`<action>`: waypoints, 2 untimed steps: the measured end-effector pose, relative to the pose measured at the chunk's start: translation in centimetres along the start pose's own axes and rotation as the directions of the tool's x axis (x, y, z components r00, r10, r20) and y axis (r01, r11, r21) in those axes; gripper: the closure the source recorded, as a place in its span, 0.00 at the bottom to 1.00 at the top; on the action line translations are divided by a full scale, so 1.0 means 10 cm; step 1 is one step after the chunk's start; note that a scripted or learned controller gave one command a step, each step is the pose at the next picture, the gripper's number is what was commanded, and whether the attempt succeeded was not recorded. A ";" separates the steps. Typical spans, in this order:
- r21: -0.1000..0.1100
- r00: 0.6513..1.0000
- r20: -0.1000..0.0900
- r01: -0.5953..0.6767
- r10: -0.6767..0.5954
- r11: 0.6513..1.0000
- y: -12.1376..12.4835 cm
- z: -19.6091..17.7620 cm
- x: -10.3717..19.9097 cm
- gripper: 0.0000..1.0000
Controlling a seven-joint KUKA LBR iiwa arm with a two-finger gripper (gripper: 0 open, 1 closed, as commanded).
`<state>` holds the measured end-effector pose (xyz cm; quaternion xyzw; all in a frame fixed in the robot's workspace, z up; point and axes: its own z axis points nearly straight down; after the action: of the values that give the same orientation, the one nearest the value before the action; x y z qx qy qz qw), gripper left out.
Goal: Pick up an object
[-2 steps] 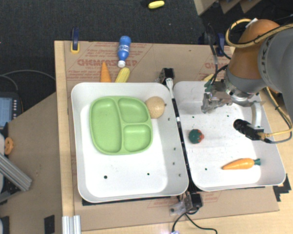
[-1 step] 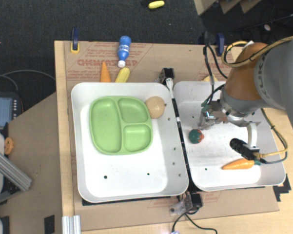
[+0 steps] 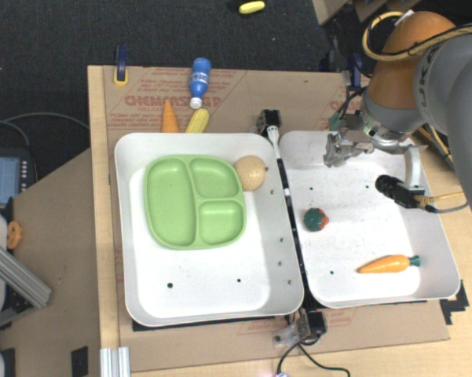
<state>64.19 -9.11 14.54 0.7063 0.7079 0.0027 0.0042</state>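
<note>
small round red-and-green toy fruit (image 3: 315, 219) sits mid-frame in the right white bin (image 3: 432, 285) | from the two-finger gripper (image 3: 339, 149) near that bin's upper edge, you reach down-frame and slightly left | gripper's state: cannot tell | orange toy carrot (image 3: 386, 265) lies farther, long axis left-right

Robotics lab, test bins (image 3: 220, 309), cables (image 3: 31, 124), cardboard bench (image 3: 243, 85)
</note>
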 end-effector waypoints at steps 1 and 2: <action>0.015 1.000 -0.003 -0.003 0.003 1.000 -0.08 0.49 -0.02 1.00; 0.006 1.000 -0.002 -0.004 0.004 1.000 -0.26 -0.06 -0.05 1.00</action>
<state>61.58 -9.63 15.13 0.7076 0.7066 0.0011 0.0015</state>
